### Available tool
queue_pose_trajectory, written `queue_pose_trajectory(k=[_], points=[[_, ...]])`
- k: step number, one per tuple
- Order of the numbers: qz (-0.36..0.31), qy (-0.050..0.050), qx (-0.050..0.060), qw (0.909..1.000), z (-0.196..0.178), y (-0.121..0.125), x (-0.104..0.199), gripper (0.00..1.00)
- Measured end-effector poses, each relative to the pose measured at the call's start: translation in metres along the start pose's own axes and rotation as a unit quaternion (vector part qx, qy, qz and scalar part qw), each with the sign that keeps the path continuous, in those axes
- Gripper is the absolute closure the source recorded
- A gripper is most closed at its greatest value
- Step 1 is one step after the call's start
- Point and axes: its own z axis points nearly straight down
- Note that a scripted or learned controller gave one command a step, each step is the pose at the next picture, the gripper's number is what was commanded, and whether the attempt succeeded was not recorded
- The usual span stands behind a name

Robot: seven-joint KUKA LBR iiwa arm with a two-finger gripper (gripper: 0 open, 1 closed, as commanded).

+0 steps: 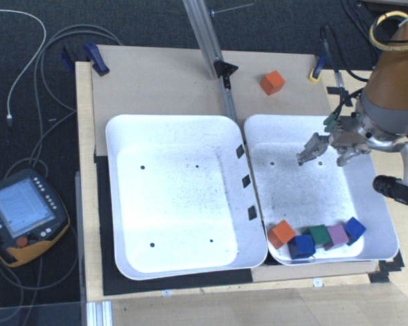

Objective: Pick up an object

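Blocks — orange, blue, green, pink and another blue — are clustered at the right bin's six o'clock edge. Nothing is held: the gripper is seen spread apart, bare, toward twelve o'clock of them. Descent, closing and lift are judged outstanding — the task is barely begun.

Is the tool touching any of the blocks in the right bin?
Apart. The camera view shows the tool over the upper part of the right bin, with bare white floor between it and the blocks along the near edge.
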Motion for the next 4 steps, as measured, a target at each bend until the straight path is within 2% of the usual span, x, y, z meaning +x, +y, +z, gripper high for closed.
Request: queue_pose_trajectory(k=[1,2,3,4], points=[[-0.001,0.0,-0.001,1.0,-0.011,0.001,0.001,1.0],[0.002,-0.002,-0.001,1.0,0.01,0.028,-0.046,1.0],[0.0,0.002,0.006,1.0,0.074,-0.02,-0.011,1.0],[-0.003,0.0,-0.004,1.0,0.002,0.01,0.025,1.0]])
